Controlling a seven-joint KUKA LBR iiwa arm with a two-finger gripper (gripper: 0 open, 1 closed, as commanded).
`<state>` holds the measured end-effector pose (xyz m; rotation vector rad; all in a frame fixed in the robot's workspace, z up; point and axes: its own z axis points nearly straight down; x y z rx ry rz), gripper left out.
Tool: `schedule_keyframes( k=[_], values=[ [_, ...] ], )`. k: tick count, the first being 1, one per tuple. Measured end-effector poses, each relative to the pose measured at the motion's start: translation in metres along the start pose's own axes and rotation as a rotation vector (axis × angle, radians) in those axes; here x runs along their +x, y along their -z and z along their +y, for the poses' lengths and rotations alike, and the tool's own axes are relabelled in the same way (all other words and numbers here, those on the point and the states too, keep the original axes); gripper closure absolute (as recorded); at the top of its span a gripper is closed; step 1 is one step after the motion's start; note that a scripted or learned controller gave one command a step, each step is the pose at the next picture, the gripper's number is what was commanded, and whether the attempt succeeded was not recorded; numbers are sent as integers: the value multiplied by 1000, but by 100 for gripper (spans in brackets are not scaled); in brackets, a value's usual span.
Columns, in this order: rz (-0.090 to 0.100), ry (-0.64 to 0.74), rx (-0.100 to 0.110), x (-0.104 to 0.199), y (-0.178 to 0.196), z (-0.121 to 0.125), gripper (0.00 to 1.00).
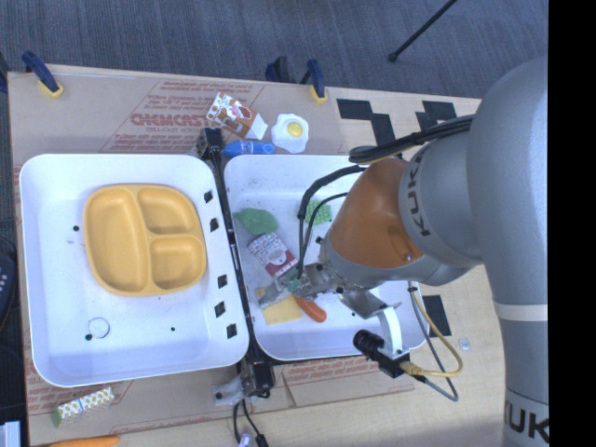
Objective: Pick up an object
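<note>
**Arm low over the right bin's clutter**

The small objects lie in the right bin (279, 343), bunched toward its left half. An orange carrot-shaped piece (311, 309) lies slanted near the bin's middle, just beside a flat yellow wedge (282, 313) that sits toward the near wall. Above them lies a small red-and-white packet (269, 250), and higher still a green leafy piece (256, 221). A second bit of green (321, 214) peeks out at the edge of the arm's orange band (368, 222).

The gripper (296, 284) hangs low over this cluster — its tip sits just above the carrot-shaped piece and the wedge, close to the packet's lower corner. The wrist hides most of the tool, and whether it is released or clenched cannot be told; nothing can be seen held in it.

The left bin (47, 250) holds a yellow divided tray (144, 238), lying flat in its upper middle part.

Outside the bins, on the cardboard-covered bench (158, 115), lie a toy fried egg (291, 132), a blue object (249, 148) touching the bins' far rim, and a brown-and-white wrapper (228, 113) — all near the far edge, between the two bins.
</note>
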<state>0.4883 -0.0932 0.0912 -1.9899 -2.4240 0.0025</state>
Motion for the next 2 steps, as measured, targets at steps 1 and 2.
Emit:
schedule_keyframes(
  k=[1, 2],
  values=[
    [0, 5, 0, 0, 10, 1, 100],
    [-4, 293, -4, 46, 144, -3, 100]
  ],
)
